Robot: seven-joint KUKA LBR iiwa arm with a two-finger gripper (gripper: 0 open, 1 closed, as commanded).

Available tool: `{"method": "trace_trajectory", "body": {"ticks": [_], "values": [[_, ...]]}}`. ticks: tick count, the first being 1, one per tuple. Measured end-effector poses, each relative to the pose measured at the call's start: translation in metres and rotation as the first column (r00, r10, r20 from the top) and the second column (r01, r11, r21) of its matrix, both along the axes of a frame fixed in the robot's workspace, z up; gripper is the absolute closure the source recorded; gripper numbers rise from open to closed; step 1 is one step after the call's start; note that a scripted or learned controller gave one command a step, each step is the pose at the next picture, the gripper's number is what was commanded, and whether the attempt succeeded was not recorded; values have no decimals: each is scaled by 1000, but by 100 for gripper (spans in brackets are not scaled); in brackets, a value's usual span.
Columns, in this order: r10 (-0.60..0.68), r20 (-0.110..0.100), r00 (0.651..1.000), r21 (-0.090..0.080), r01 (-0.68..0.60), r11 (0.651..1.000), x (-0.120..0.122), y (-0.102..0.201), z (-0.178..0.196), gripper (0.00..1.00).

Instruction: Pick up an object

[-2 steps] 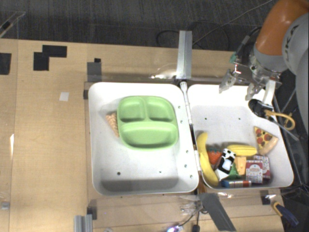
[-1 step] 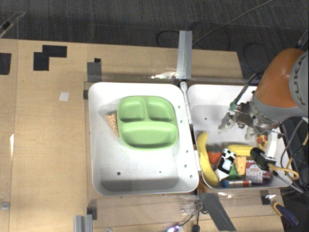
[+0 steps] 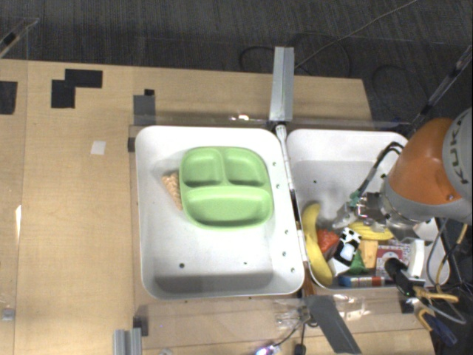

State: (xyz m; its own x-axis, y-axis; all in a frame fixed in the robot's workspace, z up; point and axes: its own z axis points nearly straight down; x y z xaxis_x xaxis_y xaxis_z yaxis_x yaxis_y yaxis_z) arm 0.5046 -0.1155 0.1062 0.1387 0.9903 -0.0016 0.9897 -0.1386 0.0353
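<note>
Wooden bench (image 3: 66,220) carries two white bins (image 3: 222,279) — dark carpet (image 3: 148,13) beyond; tool (image 3: 362,217) grip unclear.

Even overhead light, fairly bright. White bins (image 3: 222,283) near blown out, soft shadow along left bin's front wall. Wooden worktop (image 3: 66,220) evenly lit. Overall soft focus; clutter in right bin smeared, dark floor noisy.

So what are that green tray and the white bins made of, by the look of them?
The green tray looks like moulded plastic with a matte finish: even colour, rounded compartment edges, soft sheen. The two white bins also seem to be plastic, smooth and slightly glossy, with rounded corners, though painted metal can't be ruled out.
</note>
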Motion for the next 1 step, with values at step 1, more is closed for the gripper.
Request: {"method": "trace_trajectory", "body": {"ticks": [1], "values": [[55, -16, 998, 3, -55, 999, 55, 27, -15, 0]]}}
